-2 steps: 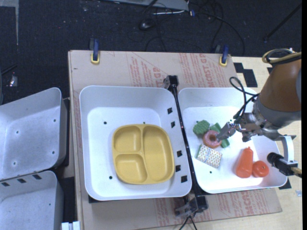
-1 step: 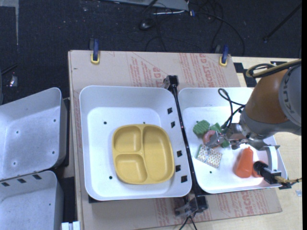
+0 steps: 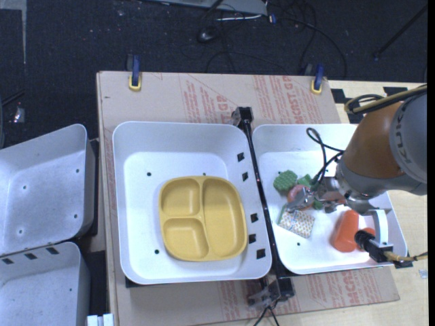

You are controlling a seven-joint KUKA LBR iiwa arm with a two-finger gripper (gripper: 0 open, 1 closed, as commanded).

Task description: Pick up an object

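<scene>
Camera view, read from nine o'clock across to three: two spare white trays [image 3: 42,182] lie off the bench on the dark floor. Next comes the left bin [image 3: 129,182], and in its middle rests a yellow divided plate [image 3: 202,219] with three compartments, lying flat and apart from the bin walls. A black divider strip [image 3: 257,195] runs between the two bins from twelve o'clock down to six.

Past the strip sits the right bin [image 3: 279,141]. Toward its nine o'clock side lies a green toy [image 3: 287,180], and just at that toy's five o'clock is a small reddish object [image 3: 296,193], touching or nearly touching it. Below these, at the bin's seven o'clock, a speckled grey-white packet [image 3: 298,223] lies tilted. The gripper [image 3: 318,199] hangs low right beside the reddish object and above the packet; whether it is released or clenched I cannot tell, as that part is too small and cluttered. At its four o'clock an orange cylinder [image 3: 346,231] lies on the bin floor. The arm [image 3: 380,148], with its orange band, enters from three o'clock.
</scene>
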